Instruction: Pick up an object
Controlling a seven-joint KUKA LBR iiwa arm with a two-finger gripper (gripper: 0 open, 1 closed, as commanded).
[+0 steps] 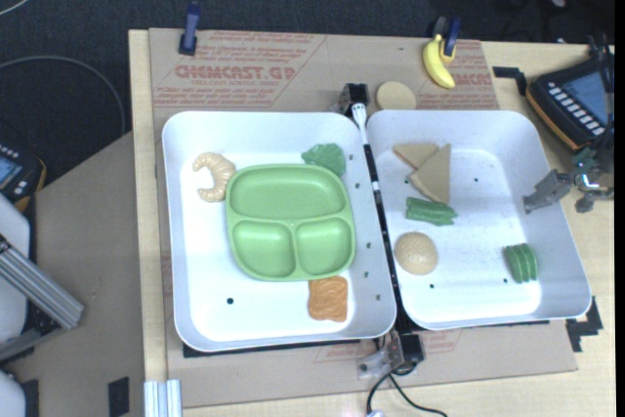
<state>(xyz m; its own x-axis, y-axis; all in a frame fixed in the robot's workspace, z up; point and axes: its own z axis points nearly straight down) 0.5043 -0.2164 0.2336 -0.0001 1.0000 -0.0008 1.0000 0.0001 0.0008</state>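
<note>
Grey metal at the right rim of the right bin (488, 137) is all there is of the gripper (553, 192); it sits low over that bin's right wall, its tips aimed inward and a little downward, and whether it is spread or closed I cannot tell from this angle — nothing can be seen caught in it.

Nearest to it lies the small green ridged piece (520, 263); that piece rests on the bin floor just below and slightly inward of the gripper, its long axis running roughly up and down the view, so a grasp across its narrow width looks the likeliest choice.

Further inward, well apart from the gripper, lie the green bean pod (430, 211) with its length running across the view, the round tan bun (417, 252) below that, and the brown bread slices (428, 167) above; all would ask for a longer reach across the bin.

The left bin (186, 210) with its green divided plate (290, 221) lies farthest off — a poor first target, I judge.
</note>
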